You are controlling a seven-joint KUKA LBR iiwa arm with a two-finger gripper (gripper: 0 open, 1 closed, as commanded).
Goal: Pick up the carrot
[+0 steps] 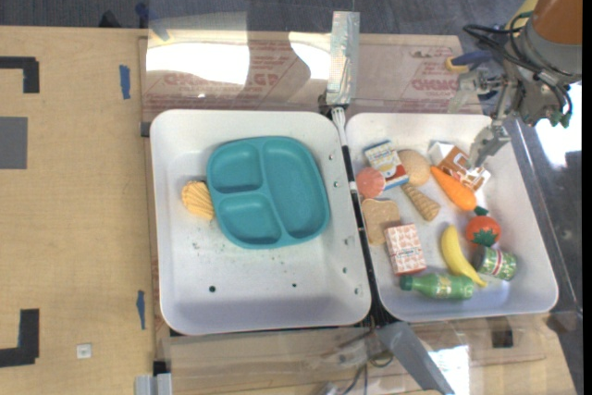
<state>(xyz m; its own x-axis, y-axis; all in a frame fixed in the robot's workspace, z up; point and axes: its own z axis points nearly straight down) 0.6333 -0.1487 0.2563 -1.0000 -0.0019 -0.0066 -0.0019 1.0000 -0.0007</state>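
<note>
claw [481, 153] over carrot [455, 188], nr right bin [536, 245] back edge.

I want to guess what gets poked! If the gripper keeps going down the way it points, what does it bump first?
Probably the carrot. The gripper points down right at its top end, beside a small orange-and-white box. Depth is hard to judge, so it might touch that box first.

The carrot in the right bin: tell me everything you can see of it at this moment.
The carrot is a small orange toy, smooth and plastic-looking, tapered. It lies flat on the floor of the right bin, in its upper right part, running diagonally from upper left to lower right. The pincer hangs just above its upper end, beside a small orange-and-white box that touches or overlaps the carrot. A tomato sits just below its lower end. Nothing visibly grips it.
</note>
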